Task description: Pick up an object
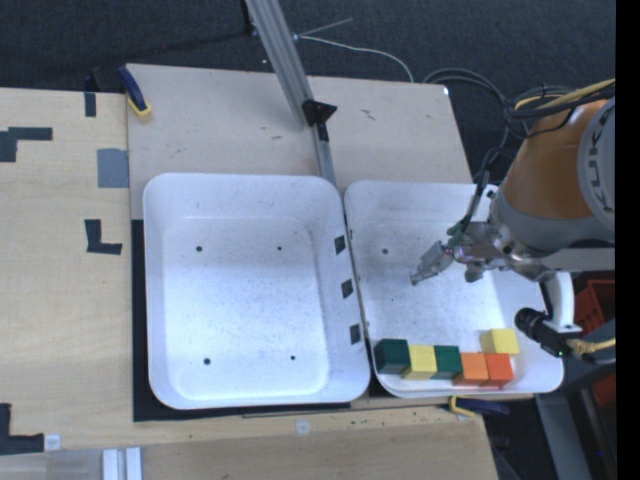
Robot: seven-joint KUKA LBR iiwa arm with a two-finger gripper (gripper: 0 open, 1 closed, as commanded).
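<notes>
Two shallow white plastic bins, speckled, rounded corners, on a pale wood worktop (60, 268) with grey tape marks. Dark carpet beyond. Metal rail (285, 53) slants across the top. Left bin (160, 298). Right bin (400, 208) has small matte blocks (445, 360) along its near wall: dark green, yellow, green, orange, red, yellow. Tool (432, 265) hovers mid-bin, well apart from them; opening can't be told.

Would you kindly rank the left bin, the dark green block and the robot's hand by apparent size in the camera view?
1. Left bin, by far the largest.
2. Hand and dark green block: too alike to rank, and the hand sits higher, nearer the camera.
</notes>
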